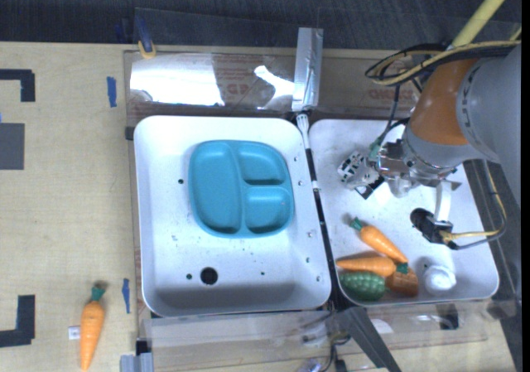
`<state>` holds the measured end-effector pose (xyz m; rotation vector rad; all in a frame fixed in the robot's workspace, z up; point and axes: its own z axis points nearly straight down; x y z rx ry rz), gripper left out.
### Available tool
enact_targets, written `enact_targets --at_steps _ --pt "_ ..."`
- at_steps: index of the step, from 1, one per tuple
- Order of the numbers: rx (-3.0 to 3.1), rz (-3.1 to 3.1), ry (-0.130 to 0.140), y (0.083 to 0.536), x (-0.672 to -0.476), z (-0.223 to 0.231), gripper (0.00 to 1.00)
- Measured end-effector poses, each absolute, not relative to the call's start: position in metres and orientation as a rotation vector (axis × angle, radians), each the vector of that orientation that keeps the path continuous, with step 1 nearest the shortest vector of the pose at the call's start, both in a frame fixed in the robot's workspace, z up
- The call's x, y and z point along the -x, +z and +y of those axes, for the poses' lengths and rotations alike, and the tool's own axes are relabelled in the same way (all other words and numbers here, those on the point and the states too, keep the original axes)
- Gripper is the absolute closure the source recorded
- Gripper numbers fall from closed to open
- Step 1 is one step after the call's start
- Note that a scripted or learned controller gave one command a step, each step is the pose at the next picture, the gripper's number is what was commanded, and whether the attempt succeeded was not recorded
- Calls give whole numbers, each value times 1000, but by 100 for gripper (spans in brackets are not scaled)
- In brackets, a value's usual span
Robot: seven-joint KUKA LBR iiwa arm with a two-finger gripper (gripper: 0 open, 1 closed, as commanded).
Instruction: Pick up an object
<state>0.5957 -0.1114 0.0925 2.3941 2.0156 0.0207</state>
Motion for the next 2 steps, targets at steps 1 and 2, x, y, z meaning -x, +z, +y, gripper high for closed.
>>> enact_targets --at_steps 1,2 --pt "-2398 2027 1 121 -646 -108 0" --pt "-2415 2005 3 86 -630 -93 0"
